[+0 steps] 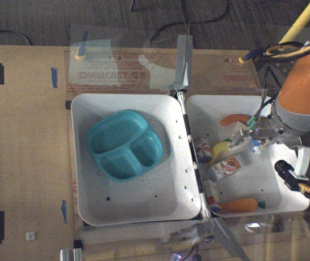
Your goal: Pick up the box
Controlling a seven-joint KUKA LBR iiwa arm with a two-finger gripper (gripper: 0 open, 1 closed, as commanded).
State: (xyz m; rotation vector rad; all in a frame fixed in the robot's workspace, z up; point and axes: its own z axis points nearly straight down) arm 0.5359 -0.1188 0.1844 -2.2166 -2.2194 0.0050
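The box [228, 166] is a small white carton with a red label. It lies tilted in the middle of the right bin [269, 192], just below a yellow banana-shaped toy [220, 148]. My gripper [251, 137] hangs over the bin's upper middle, just above and to the right of the box, below the orange band [302, 88] of the arm. Metal parts of the gripper overlap the box's upper right end, and I see nothing held.
The right bin also holds an orange sausage-like toy [235, 119], a carrot [240, 204] near the front wall and a small printed pack [202, 147] against the left wall. A teal divided plate [124, 144] lies in the left bin [138, 203]. A black fitting [286, 174] juts in at the right.
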